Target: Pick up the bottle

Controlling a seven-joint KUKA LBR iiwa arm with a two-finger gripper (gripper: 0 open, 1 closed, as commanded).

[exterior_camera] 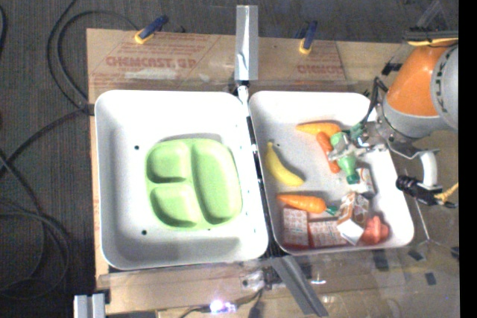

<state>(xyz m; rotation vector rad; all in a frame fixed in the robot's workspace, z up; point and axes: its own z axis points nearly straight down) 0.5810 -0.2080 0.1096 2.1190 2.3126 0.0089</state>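
Observation:
My gripper (347, 151) hangs low over the right bin (387, 190), near its right wall, with the grey arm and its orange band (421, 89) reaching in from the right. Directly under and just in front of the gripper lies a small item with a red and white label (361, 177) that looks like the bottle; the gripper hides part of it. I cannot tell whether the gripper touches it. An orange-red carrot (326, 143) lies right beside the gripper on its left.
The right bin also holds a banana (282, 166), two more carrots (317, 128) (302, 202), a printed box (309, 229) and a red piece (376, 229). A green divided tray (194, 181) sits in the left bin (112, 160).

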